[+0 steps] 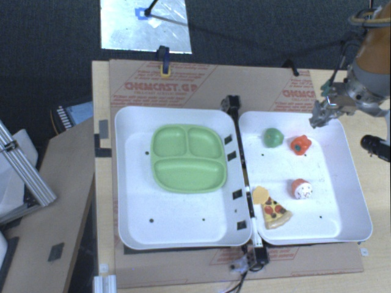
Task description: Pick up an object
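Note:
In the right bin [348,182] lie a green ball [273,137], a red-orange pepper-like toy [300,144], a red and white round toy [301,188], and a pizza slice toy [275,213] with a small yellow piece [261,195] beside it. My gripper [320,118] hovers above the bin's far right rim, to the upper right of the red-orange toy, with nothing visibly in it. The fingers are too small and blurred to read.
The left bin [131,182] holds a green divided plate [187,158]. A black clip bar [239,163] runs between the bins. Cardboard [201,81] lies under both bins, and a foil sheet [145,17] sits behind.

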